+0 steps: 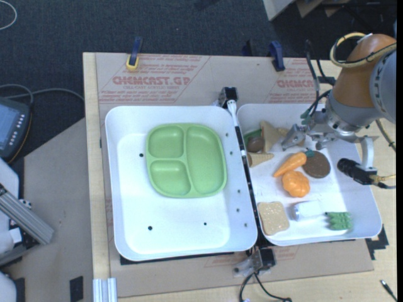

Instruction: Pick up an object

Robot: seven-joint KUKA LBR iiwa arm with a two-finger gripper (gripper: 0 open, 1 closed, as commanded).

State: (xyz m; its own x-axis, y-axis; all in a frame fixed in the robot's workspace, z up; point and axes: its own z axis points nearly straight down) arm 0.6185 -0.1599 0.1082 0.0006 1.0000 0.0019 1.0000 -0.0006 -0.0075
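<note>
Looking down at the bench, the two-finger gripper (302,145) on the grey arm (385,90) is over the back part of the shallow white bin on the view's right (362,200). As far as I can make out, its metal fingers (288,140) are spread apart with nothing pinched between them.

All the stuff to grab is in that same bin. Just in front of the gripper is an orange plastic toy carrot (289,163) lying at a slant, its upper end right up against a flat round brown disc (317,167). A lumpy orange toy piece (296,184) sits just in front of the carrot, pretty much touching it.

Toward the wall shared with the other bin there's a dark brown rounded piece (255,144), a pale beige wedge (271,134) behind it, and a tan wedge (261,158) in front of it, all crowded together.

Up front, a tan square slice of toy bread (274,216) lies flat, with a small white cylinder (306,211) just beside it and a green leafy toy (339,220) a bit further toward the view's right.

Over in the shallow white bin on the view's left (176,228), a light green three-compartment plastic plate (187,160) lies flat toward the back, well apart from the gripper.
</note>
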